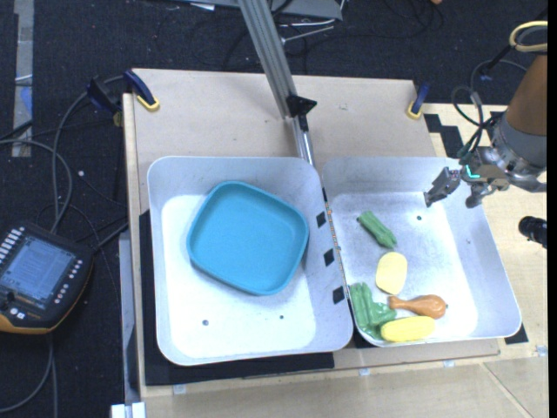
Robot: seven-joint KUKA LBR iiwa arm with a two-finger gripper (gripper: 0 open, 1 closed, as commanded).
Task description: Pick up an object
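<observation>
In the right bin (487, 259) lie a small green pickle-like piece (377, 228), a pale yellow oval (392, 273), a brown drumstick (419, 304), a bright yellow piece (407, 328) and a green leafy piece (365, 306). My gripper (458, 190) hangs over the bin's far right corner, up and to the right of the pickle, apart from every object. Its two dark fingers stand spread and open with nothing between them.
A blue square plate (248, 238) rests in the left bin (174, 320). A slanted metal pole (271, 46) rises from the bench behind the bins. Cables and a handheld control pendant (39, 277) lie on the floor at left.
</observation>
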